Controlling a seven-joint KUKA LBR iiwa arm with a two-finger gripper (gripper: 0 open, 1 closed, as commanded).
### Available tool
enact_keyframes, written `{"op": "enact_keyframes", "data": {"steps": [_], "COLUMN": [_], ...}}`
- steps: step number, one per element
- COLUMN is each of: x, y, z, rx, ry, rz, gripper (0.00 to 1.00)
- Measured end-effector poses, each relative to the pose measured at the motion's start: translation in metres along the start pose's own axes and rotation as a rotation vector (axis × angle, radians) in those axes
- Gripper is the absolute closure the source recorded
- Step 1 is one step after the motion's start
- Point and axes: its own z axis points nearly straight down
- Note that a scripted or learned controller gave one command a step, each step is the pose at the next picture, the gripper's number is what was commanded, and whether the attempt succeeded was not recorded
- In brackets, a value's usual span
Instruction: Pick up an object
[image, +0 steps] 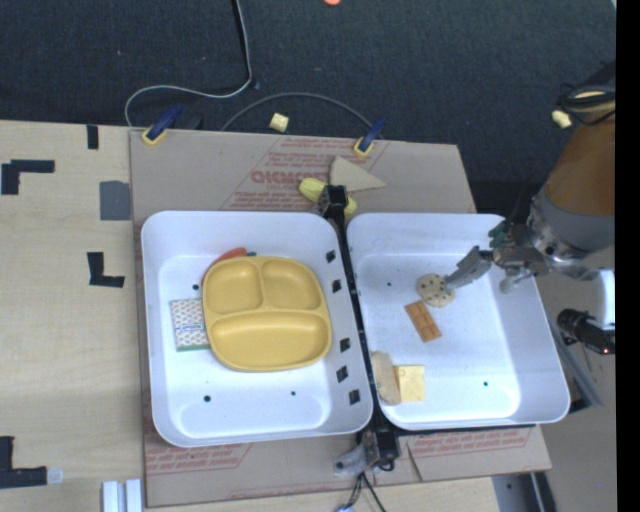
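The hand (462, 272) reaches into the right bin (520, 390) from the right, its tip pointing down-left at a small round disc (434, 289) dotted with holes. The tip looks to be touching the disc's edge or just beside it; at this slant I cannot tell which, nor whether the hand is open or closed. Nothing visibly sits between its fingers, so no grasp is shown.

Just below the disc lies an orange wafer (423, 321), and near the bin's lower left corner a pale yellow block (409, 383) rests against a beige piece (384, 378). The left bin (165, 400) holds a yellow tray (267, 312) partly covering a patterned card (188, 324).

The likeliest failure, as I judge it, is a glancing contact: the disc is thin and flat on the smooth bin floor, so fingers coming in at an angle may push it aside rather than close around it. A shove could slide it onto the wafer, and then the hand might pinch both or neither. Closing too high would catch only air.
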Motion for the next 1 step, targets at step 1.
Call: {"op": "enact_keyframes", "data": {"steps": [1], "x": [0.0168], "y": [0.0285], "z": [0.1532], "rx": [-0.008], "ry": [-0.005], "rz": [-0.001], "gripper": [0.00]}}
